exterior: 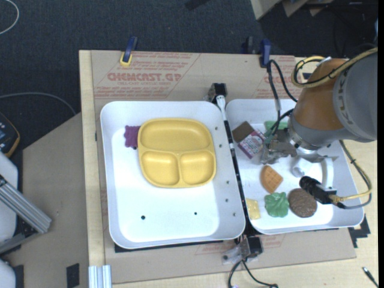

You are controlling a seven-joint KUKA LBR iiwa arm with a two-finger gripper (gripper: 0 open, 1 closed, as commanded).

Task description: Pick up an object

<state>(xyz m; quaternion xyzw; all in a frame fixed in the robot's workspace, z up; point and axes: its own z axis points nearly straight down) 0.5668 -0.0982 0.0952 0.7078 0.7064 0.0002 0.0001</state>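
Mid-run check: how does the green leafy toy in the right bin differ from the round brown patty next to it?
The green leafy toy is bright green with a lumpy, ragged outline; the round brown patty is dark brown with a smooth circular edge. The green toy sits nearer the divider between the bins, the patty farther toward the arm's side, close under a black cable. Both lie at the near end of the right white bin, side by side and of similar size.
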